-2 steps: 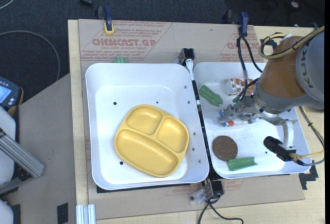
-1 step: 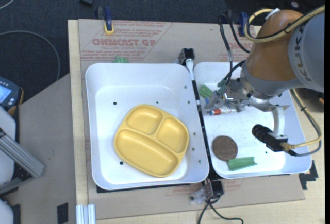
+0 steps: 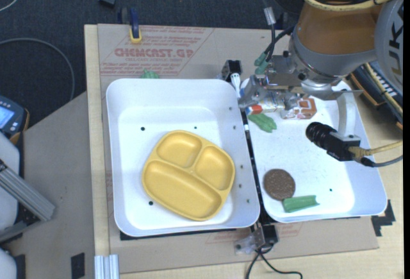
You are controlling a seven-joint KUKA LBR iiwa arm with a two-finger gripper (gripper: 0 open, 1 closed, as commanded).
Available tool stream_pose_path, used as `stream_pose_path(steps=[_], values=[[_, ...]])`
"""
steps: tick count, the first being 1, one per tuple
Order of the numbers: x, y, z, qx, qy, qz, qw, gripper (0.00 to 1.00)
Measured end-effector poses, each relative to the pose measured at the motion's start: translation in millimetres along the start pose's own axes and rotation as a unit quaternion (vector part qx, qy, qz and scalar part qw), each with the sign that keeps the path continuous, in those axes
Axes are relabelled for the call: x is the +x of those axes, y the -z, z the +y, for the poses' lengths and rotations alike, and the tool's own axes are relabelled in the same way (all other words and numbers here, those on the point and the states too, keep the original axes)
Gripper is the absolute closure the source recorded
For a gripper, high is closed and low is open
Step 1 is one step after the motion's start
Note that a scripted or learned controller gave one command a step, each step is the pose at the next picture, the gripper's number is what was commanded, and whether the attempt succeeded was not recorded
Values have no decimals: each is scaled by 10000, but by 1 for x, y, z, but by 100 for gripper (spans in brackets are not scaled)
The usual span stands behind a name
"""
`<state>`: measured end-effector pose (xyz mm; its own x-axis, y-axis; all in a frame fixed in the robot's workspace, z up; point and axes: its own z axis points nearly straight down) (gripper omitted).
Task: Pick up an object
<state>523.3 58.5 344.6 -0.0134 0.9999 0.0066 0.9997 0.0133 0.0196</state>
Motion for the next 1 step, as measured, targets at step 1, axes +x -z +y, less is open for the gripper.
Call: stream_pose_path(steps=[1], values=[[-11,36,-45,72,-59,-29,10000,100]])
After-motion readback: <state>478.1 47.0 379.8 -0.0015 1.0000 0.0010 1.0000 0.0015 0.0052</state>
